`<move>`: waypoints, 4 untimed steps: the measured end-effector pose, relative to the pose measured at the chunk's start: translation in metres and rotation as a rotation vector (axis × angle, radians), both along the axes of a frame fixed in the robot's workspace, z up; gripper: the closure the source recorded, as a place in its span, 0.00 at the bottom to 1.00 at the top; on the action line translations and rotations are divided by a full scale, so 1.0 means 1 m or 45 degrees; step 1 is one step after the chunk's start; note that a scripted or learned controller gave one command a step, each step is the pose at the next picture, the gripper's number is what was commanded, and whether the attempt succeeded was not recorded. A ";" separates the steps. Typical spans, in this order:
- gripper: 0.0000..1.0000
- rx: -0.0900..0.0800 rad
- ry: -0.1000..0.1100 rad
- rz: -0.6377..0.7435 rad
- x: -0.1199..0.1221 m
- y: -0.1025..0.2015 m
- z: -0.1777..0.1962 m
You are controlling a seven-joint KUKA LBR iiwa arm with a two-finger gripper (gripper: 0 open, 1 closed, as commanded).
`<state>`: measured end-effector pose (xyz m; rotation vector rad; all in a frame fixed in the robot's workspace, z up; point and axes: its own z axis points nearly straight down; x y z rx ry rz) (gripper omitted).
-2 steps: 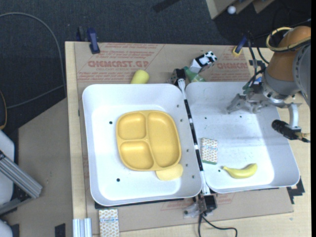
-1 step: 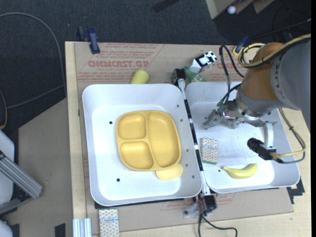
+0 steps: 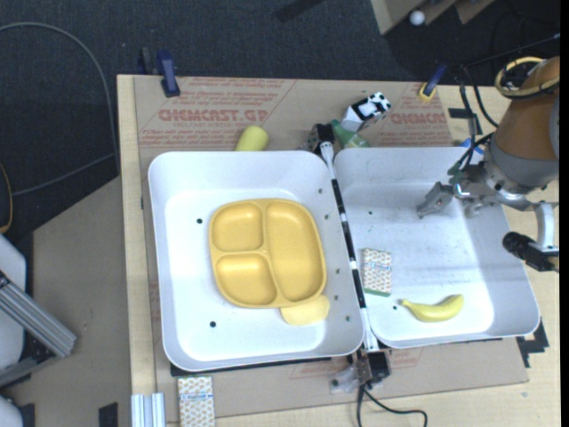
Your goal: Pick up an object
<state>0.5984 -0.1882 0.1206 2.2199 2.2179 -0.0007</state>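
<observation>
Arm (image 3: 524, 132) enters from your right, its orange band and grey wrist sitting over the far right corner of the right bin (image 3: 498, 327). Gripper (image 3: 434, 203) reaches leftward and low into that bin's upper half, near the back wall; you cannot tell from this slant whether it is open or closed, since the grey tip blurs against the white floor, and nothing is visibly clamped. A dark part of the arm is cut off at the right edge. Banana (image 3: 433, 308) lies on the bin floor near the front wall, well apart from the gripper and nearer the camera. Patterned packet (image 3: 376, 271) rests just beside the divider, left of the banana. In the left bin (image 3: 178, 238) you see a yellow divided plate (image 3: 267, 252), with a pale yellow piece (image 3: 305, 312) partly hidden under its front rim.
</observation>
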 end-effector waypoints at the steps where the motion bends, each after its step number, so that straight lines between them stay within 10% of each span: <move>1: 0.00 0.006 0.006 0.003 -0.022 0.074 -0.037; 2: 0.00 0.007 0.005 0.002 -0.058 -0.027 -0.036; 3: 0.00 0.003 -0.001 0.004 0.061 0.009 -0.035; 4: 0.00 0.005 0.005 0.003 -0.018 0.098 -0.036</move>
